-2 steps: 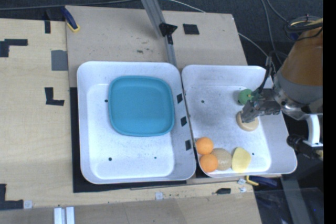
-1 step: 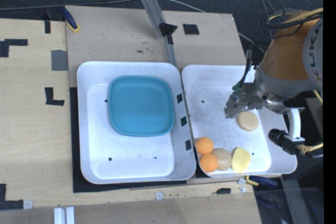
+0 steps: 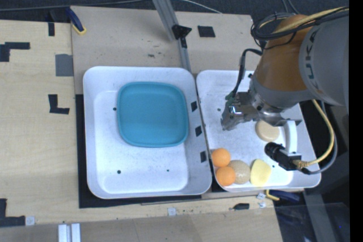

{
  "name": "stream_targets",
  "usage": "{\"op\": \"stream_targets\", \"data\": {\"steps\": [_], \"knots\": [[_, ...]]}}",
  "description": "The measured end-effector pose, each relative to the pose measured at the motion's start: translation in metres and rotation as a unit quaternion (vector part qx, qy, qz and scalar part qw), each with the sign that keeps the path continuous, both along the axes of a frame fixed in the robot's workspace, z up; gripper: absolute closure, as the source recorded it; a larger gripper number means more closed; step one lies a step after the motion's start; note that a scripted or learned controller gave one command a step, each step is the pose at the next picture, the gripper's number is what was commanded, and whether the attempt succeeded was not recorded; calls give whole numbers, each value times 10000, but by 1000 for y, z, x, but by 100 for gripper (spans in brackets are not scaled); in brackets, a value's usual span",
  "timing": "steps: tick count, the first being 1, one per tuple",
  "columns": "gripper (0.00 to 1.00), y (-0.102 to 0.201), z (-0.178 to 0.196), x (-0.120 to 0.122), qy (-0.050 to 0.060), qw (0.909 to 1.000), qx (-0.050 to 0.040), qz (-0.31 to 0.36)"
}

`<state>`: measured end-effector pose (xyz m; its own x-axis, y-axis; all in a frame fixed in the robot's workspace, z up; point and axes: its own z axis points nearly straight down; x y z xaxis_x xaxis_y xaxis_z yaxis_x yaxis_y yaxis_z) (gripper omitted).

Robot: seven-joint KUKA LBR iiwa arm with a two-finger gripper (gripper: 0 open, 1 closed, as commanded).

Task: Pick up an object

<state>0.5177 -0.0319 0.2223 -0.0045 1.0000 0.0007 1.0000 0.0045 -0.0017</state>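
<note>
Looming closest to the lens, the grey arm [image 3: 306, 59] with its orange band reaches in from the right and covers much of the right bin [image 3: 211, 85]. Beneath everything lies the desk [image 3: 34, 139], tan with dark tape marks. On it the left bin [image 3: 102, 178] carries a blue plate [image 3: 152, 113] in its far half. The right bin holds the things to pick, gathered along its near edge: two oranges [image 3: 221, 157], one just nearer than the other, a beige ball [image 3: 240, 172] touching them, a pale yellow piece [image 3: 260, 172] to its right, and a cream round lump [image 3: 266, 132] half hidden under the wrist. The tool [image 3: 231, 118] hangs over bare bin floor, left of the lump and beyond the oranges; whether it is apart or together I cannot tell, and nothing shows between its tips. Judging from this, a descent straight down would likely close on nothing. Reaching nearer, it could nudge the round fruit, which would probably roll aside against its neighbours.
</note>
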Motion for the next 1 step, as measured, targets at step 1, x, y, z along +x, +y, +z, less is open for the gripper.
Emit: {"op": "stream_targets", "data": {"steps": [1], "knots": [[100, 48, 2, 12, -5, 10000, 1, 0]]}}
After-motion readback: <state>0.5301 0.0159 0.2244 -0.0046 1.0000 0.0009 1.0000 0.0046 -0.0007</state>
